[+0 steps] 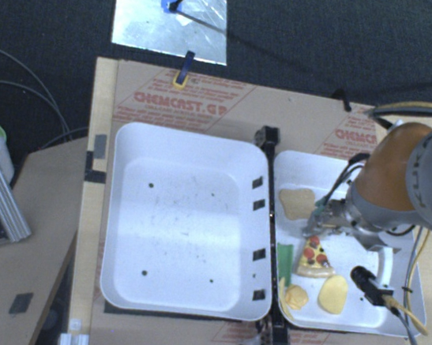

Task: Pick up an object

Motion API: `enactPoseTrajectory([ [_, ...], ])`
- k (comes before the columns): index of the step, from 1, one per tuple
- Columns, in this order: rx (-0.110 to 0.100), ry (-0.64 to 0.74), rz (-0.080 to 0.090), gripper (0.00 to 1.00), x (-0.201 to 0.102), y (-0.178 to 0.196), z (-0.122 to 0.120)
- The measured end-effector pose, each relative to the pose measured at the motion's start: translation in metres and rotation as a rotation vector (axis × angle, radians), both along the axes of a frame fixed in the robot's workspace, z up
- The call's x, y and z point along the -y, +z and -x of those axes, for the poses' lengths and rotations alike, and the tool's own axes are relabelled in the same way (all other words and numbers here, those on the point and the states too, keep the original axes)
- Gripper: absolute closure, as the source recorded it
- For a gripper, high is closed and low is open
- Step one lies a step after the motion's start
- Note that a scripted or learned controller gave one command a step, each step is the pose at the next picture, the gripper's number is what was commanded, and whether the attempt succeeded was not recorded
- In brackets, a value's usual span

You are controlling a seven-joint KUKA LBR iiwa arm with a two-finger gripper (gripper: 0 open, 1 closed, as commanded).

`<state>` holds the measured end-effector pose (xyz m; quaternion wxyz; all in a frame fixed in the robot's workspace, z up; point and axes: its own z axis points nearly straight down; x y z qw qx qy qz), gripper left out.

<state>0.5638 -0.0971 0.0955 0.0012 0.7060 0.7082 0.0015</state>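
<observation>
In the camera view the gripper (318, 226), its opening impossible to judge, hovers at twelve o'clock of the pizza slice (314, 260) in the right bin (393, 328), likely light, stiff plastic, best pinched across its edges.

You can read red lettering on the brown cardboard sheet (210, 99) that lies under the two bins: "CHEMCAST GP" along its far edge, above the left bin (181, 219). The same red print repeats toward the far right corner, beside the arm, but there it is partly covered and you cannot make it out in full.
</observation>
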Motion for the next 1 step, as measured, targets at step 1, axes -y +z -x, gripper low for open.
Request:
enactPoseTrajectory([
  [1, 0.002, 0.006, -0.002, 1.00, -0.0543, 0.0940, 0.0476],
])
